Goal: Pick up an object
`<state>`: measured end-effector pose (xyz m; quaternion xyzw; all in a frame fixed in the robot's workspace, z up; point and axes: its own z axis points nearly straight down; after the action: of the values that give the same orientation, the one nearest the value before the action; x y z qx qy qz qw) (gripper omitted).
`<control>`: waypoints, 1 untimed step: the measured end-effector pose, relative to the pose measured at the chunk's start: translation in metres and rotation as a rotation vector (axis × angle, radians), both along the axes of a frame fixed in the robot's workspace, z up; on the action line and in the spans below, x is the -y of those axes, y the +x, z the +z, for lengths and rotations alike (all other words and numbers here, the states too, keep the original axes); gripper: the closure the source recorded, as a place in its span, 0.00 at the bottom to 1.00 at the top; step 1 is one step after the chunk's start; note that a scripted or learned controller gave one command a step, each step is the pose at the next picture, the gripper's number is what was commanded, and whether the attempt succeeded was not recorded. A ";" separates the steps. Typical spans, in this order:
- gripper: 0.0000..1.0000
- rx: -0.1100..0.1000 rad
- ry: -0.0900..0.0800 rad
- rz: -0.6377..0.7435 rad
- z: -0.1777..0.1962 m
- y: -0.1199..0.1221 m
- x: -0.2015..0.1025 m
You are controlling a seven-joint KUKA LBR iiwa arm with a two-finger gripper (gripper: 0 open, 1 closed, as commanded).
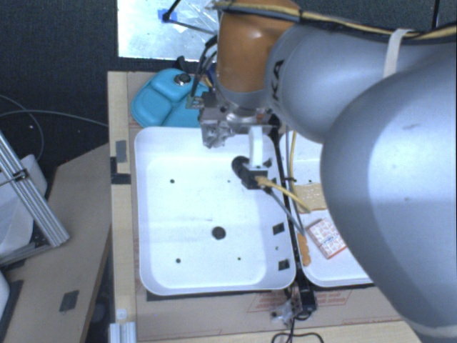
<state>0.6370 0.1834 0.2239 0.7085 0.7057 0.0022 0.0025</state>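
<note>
1. Nearest: the bulky grey robot arm (378, 163) covers most of the right shallow white plastic bin (341, 269).
2. On the bare strip of that bin lies a small white card with a red printed grid (327, 236). A thin tan stick (303, 250) lies just beside it, along the wall between the bins.
3. The left shallow white plastic bin (186, 206) holds nothing to grasp that I can make out. There is a dark round spot (218, 233) on its floor; I cannot tell whether it is a mark or an object.
4. The grey metal gripper (214, 131) hangs over the left bin's far rim. Whether it is released or clenched, I cannot tell; nothing shows in its grasp.
5. Just beyond that rim, near the gripper, sits a pale blue moulded plastic thing (166, 98), seemingly outside the bin.
6. Farthest: a shiny crinkled foil sheet (164, 16).
7. Judgement: the step is the approach, with no pick made yet. Next the gripper needs to line up over a real object, likeliest the blue thing, then descend and close without catching the rim.
</note>
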 end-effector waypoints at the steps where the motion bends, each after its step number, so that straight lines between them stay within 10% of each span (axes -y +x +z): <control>1: 1.00 -0.022 -0.001 0.009 -0.069 -0.116 -0.024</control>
<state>0.5208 0.2071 0.1551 0.7051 0.7091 -0.0057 -0.0049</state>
